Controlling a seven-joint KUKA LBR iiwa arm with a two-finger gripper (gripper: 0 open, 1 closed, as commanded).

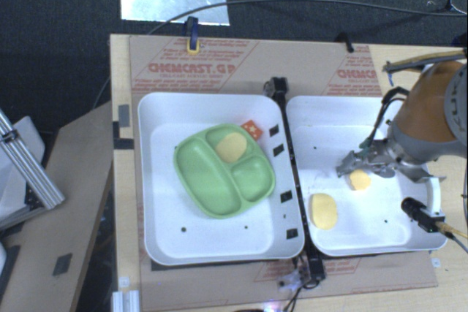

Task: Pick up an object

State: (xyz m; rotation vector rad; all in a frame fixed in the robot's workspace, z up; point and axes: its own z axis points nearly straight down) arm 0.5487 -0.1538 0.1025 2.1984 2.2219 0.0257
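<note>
While low over the right bin (322, 129), gripper (357, 170) poised right at a small yellow piece (360, 180), likely lining up a grab; finger state impossible to tell. Bigger yellow piece (324, 210) lying just beyond, down-left.

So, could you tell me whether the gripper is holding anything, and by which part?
It cannot be told: the gripper sits right at a small yellow piece in the right white bin.
</note>
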